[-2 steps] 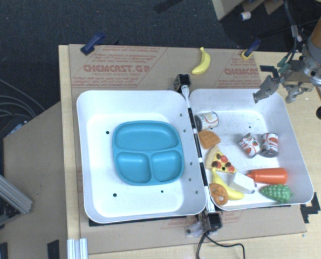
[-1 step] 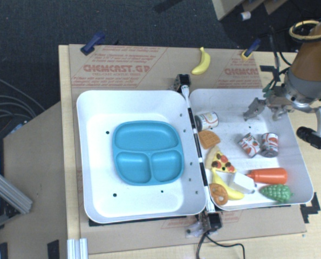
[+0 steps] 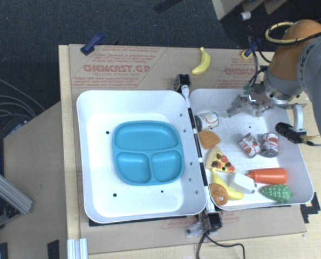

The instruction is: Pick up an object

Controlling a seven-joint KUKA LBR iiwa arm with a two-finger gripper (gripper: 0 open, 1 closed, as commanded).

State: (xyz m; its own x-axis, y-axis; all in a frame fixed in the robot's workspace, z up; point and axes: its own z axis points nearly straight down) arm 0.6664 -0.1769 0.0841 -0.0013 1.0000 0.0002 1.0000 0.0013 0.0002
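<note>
My gripper [image 3: 251, 107] hangs over the back of the right bin [image 3: 306, 171], fingers spread open with nothing between them. Toy food lies in that bin. A small can [image 3: 207, 120] rests by the left wall, just left of the gripper. Two crushed cans [image 3: 249, 144] [image 3: 269, 143] lie a little in front of the gripper. Nearer the front are a round cookie [image 3: 209, 139], a pizza slice [image 3: 222, 162], a carrot [image 3: 267, 175], green grapes [image 3: 274, 192], a banana [image 3: 231, 192] and a pretzel [image 3: 218, 193].
The left bin [image 3: 95, 117] holds a blue divided plate [image 3: 148, 151]. A second yellow banana [image 3: 202, 62] lies on the cardboard behind the bins. The grey arm with its orange band [image 3: 292, 47] comes in from the upper right. A clip [image 3: 183, 82] sits where the bins meet.
</note>
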